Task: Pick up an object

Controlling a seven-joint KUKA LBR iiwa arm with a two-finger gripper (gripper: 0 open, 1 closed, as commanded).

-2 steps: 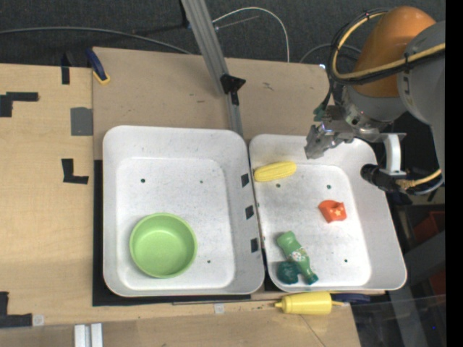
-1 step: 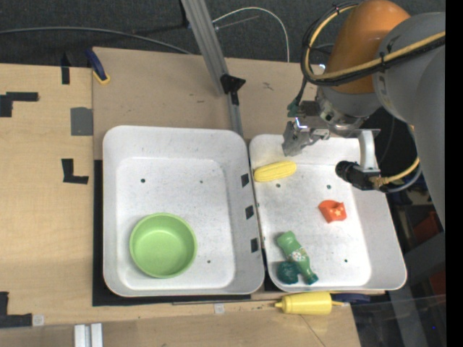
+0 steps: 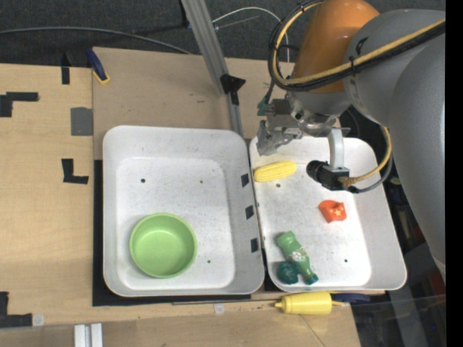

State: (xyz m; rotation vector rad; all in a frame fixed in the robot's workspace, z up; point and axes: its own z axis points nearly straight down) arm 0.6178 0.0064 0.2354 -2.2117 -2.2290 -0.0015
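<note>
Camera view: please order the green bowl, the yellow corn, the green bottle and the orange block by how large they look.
1. green bowl
2. green bottle and yellow corn, which look alike
3. orange block

Both bins white with fine dark speckling: left bin (image 3: 130, 150), right bin (image 3: 376, 259). Bowl (image 3: 163, 245): light green, plain. Corn cob (image 3: 275, 170): yellow. Small block (image 3: 333, 210): orange-red. Bottle (image 3: 296, 256): green with pale markings. Bottle on bench edge (image 3: 307, 303): yellow. Bench (image 3: 43, 223): tan with black tape marks. Arm (image 3: 376, 42): grey, orange band.
</note>
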